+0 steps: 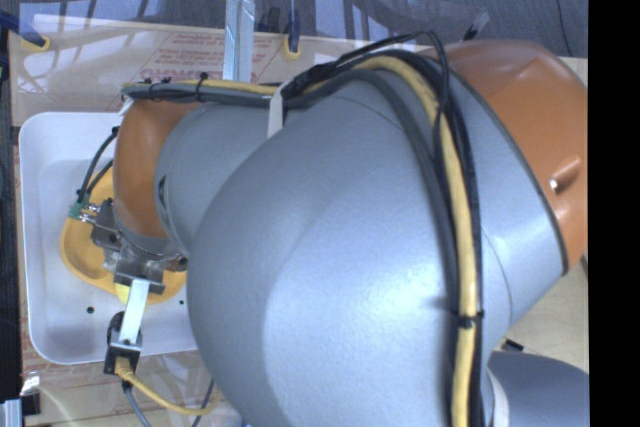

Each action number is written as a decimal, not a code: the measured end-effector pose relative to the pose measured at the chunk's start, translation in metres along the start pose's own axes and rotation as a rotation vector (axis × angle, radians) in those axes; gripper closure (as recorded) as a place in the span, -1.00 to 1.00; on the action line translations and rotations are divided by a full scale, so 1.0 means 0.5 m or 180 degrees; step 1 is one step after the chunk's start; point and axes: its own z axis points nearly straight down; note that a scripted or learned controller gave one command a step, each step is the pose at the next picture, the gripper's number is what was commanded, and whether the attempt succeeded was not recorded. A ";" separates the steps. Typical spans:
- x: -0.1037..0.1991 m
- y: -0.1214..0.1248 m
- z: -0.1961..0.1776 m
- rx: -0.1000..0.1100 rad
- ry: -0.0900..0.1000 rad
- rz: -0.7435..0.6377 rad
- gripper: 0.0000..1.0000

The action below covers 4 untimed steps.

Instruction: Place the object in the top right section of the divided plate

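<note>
Arm: the bulky grey robot arm with an orange band (350, 245) reaches in from the right and blocks most of my view of the tan tabletop (190, 55).
Bin: the shallow white plastic bin (40, 215) sits at the left, and its left wall and near corner are bare.
Plate: the round yellow divided plate (72, 253) lies in that bin. A crescent of its left rim peeks out from under the wrist, and the dividers are covered.
Gripper: the gripper (135, 265) hangs low over the plate. I cannot tell whether it is open or closed, or whether it holds anything.
Object: hidden, and I cannot tell where it is. It may be under the wrist.
Done so far: the arm is at the plate, so the approach looks made.
Left to do: I can't confirm that anything sits in the top right section. Judging from this, the release there and the pull-away remain.
</note>
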 end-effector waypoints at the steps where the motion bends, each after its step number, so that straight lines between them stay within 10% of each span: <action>1: 0.007 0.012 0.098 -0.0052 0.0045 -0.1411 1.00; 2: -0.145 0.189 -0.062 -0.0033 -0.0004 -0.2841 1.00; 3: 0.022 0.092 0.097 -0.0052 0.0007 -0.3619 1.00; 4: 0.025 0.087 0.103 -0.0097 0.0010 -0.3823 1.00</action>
